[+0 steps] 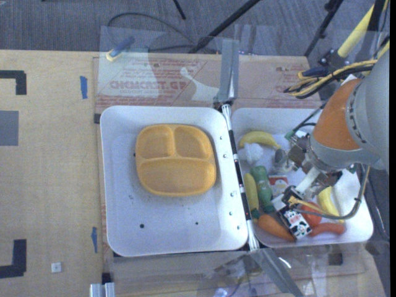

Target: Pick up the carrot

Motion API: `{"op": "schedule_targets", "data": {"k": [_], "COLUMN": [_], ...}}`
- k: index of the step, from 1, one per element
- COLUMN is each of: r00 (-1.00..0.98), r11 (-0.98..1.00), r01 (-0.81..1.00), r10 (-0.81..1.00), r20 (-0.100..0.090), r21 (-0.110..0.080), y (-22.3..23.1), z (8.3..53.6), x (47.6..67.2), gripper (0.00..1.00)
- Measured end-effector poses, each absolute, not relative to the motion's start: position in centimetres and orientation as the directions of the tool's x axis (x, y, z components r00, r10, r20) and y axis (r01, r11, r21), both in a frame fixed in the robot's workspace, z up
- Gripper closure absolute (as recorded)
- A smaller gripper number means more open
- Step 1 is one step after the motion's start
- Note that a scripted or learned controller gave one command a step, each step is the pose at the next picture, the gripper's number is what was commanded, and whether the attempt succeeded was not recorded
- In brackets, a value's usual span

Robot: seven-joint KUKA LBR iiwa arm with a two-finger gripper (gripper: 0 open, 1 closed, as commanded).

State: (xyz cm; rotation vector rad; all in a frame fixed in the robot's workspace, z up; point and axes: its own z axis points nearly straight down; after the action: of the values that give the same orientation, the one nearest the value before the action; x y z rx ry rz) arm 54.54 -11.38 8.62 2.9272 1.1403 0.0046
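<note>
Camera view is showing the gripper (pixel 296 208) hanging low over the right bin (pixel 365 228), its grip impossible to judge from here, while the carrot (pixel 275 226) is lying by that bin's front edge, just beside it, and the yellow plate (pixel 176 159) is sitting in the left bin (pixel 117 184).

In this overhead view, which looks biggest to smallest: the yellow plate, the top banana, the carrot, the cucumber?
1. Plate, by far the largest.
2. Banana.
3. Cucumber and carrot look about alike; the gripper partly overlaps the carrot, so I won't rank them.
</note>
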Motion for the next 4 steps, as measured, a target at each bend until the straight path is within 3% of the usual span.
{"op": "schedule_targets", "data": {"k": [1,2,3,4], "r00": [0.738,0.89,0.799,0.863], "r11": [-0.738,-0.89,-0.799,-0.863], "r01": [0.675,0.456,0.602,0.505], "r10": [0.675,0.456,0.602,0.505], "r20": [0.005,-0.001,-0.001,0.006], "r21": [0.004,-0.001,0.0,0.005], "y": [-11.4,-3.1,-10.4,-10.0], "z": [9.7,19.0,14.3,9.7], "x": [54.7,53.2,60.2,64.1], "gripper": [1.0,1.0,1.0,1.0]}}
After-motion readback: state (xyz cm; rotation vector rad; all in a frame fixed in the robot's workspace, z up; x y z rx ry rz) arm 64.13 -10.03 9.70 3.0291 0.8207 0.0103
